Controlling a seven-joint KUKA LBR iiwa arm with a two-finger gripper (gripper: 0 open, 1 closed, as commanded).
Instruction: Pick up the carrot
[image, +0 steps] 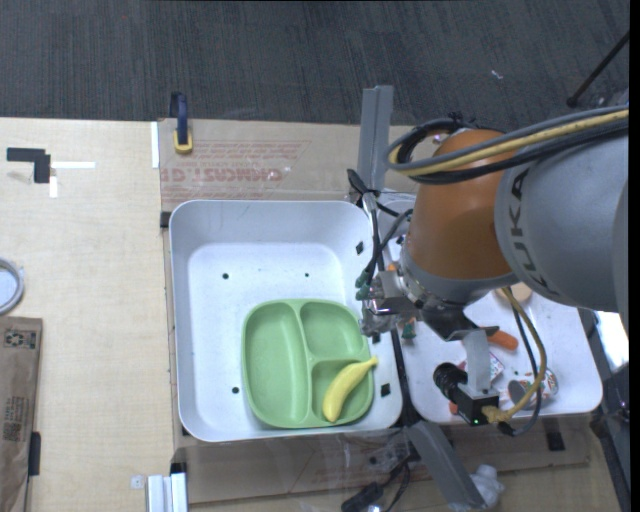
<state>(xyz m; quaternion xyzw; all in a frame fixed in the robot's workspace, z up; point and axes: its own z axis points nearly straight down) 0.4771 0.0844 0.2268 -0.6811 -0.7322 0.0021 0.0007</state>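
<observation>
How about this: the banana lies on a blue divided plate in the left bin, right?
Not quite. The plate is green, not blue. The camera view shows the banana lying on that divided plate in the left bin.

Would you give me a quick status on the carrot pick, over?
Gripper at left edge of right bin. Carrot in right bin, partly hidden by arm, apart from gripper. Banana on plate in left bin, clear of it.

A pale wooden bench (90, 200) meets dark grey carpet (200, 50) beyond.
</observation>
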